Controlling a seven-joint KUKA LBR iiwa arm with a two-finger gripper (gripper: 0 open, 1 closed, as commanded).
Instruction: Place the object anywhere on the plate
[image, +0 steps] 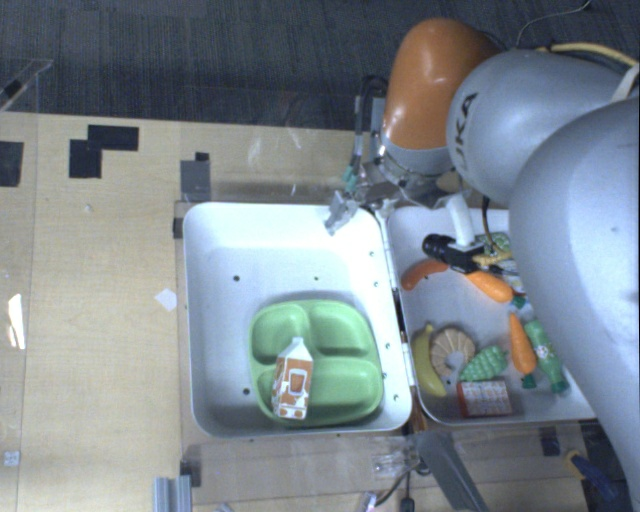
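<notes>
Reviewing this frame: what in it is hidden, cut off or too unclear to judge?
- Hand, camera view: small and blurred at the left bin's back rim.
- Right bin: the grey arm covers its right side, hiding part of the toy food there.
- Carton on the green plate: its printing is too small to read.
- Small box beside the banana: label illegible.
- Arm: cut off by the top and right edges.

Carton (293, 390) on plate (340, 332) in left bin (215, 300), toy foods (480, 350) in right bin (405, 235), gripper (345, 205) behind the left bin
</notes>
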